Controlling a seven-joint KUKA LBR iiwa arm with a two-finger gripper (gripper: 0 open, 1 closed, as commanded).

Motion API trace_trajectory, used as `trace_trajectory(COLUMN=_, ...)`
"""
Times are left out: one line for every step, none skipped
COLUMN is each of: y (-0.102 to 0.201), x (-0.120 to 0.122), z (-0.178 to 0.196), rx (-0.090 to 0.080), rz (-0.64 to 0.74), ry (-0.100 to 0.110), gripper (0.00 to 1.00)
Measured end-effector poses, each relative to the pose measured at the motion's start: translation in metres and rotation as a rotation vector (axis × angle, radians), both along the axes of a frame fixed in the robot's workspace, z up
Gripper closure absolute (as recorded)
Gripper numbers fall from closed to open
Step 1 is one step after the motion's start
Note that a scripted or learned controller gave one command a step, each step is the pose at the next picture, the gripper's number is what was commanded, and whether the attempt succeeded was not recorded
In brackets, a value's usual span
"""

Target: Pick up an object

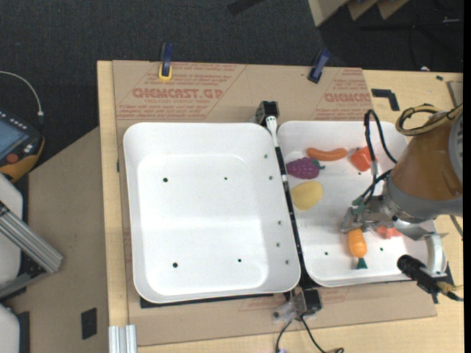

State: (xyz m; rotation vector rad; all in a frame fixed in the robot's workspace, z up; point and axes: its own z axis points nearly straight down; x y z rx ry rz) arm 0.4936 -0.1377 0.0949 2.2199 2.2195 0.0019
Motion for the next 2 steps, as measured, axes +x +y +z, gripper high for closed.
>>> trace_trajectory(y=0.048, x=-0.014, z=0.026, rx=0.004, rz=0.005, ry=0.005, gripper=1.0)
trace_trajectory(y=0.145, x=0.073, z=0.094, rx=0.003, rz=0.014, ry=-0.012, gripper=1.0)
